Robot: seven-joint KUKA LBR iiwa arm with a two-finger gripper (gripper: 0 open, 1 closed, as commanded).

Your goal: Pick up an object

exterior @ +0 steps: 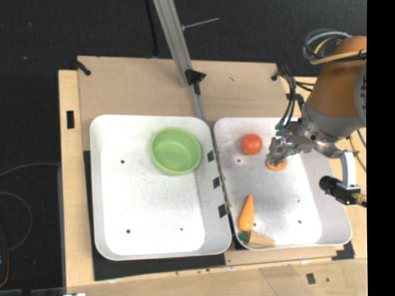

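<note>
Tabletop, right bin: tool low over small orange piece for a pick; tool state unclear.

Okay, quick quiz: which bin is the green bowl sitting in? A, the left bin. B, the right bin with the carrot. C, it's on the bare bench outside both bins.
A: the green bowl sits in the upper part of the left bin, while the carrot lies in the right bin.
</note>
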